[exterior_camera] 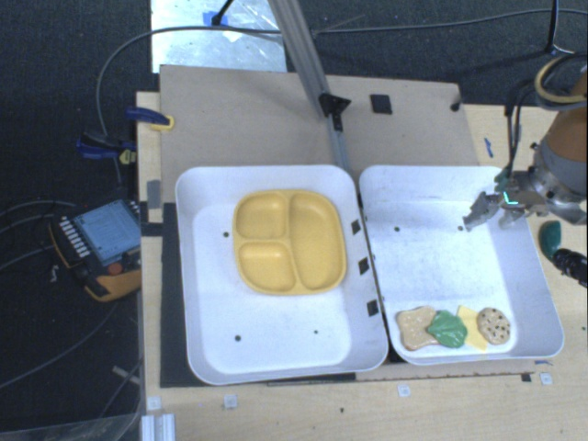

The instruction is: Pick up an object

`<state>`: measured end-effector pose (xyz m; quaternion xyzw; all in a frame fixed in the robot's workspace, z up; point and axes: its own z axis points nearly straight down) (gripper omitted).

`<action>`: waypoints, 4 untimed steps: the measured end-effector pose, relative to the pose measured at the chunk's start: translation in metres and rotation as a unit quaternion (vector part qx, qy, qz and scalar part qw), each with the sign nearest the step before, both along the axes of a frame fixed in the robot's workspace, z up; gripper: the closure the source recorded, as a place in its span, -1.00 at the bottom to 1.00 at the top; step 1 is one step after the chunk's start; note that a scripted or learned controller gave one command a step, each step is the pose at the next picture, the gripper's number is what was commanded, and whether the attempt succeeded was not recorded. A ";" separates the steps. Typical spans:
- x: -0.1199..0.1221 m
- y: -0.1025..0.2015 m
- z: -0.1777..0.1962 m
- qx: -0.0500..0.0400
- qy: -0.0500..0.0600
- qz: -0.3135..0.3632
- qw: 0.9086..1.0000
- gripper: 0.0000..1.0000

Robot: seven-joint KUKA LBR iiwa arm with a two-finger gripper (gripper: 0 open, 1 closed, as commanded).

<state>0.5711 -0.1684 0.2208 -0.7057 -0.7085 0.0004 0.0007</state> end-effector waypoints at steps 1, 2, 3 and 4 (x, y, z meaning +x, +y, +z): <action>0.001 0.000 0.001 0.000 -0.002 0.000 1.000 -1.00; -0.008 0.000 -0.045 0.000 0.000 -0.001 1.000 -1.00; -0.007 -0.002 -0.107 0.000 0.000 -0.002 1.000 -1.00; -0.005 -0.002 -0.135 -0.001 -0.003 -0.002 1.000 -1.00</action>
